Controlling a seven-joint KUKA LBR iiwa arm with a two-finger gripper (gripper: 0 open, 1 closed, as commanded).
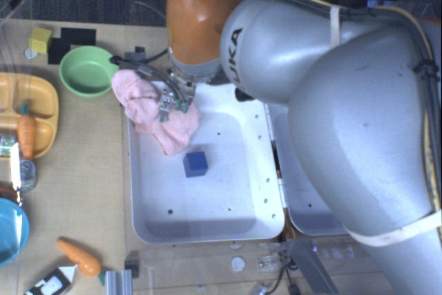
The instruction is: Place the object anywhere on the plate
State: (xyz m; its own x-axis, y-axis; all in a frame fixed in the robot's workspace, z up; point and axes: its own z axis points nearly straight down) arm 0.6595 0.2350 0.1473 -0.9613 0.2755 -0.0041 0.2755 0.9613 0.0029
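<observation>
A crumpled pink cloth (155,110) lies in the far left corner of the left white bin (148,217), partly draped over its rim. My gripper (169,106) is down on the cloth's middle, touching it. A small blue cube (195,164) rests on the bin floor, a little nearer than the cloth and apart from the gripper. A yellow divided plate (38,97) lies on the bench at the far left with a carrot (26,135) on it. The edge of a blue plate (12,231) shows at the lower left.
A green bowl (86,70) stands just left of the cloth, outside the bin. Another carrot (81,256) lies on the bench at the front left. A yellow block (40,39) sits at the back left. The arm's bulk covers most of the right bin (304,217).
</observation>
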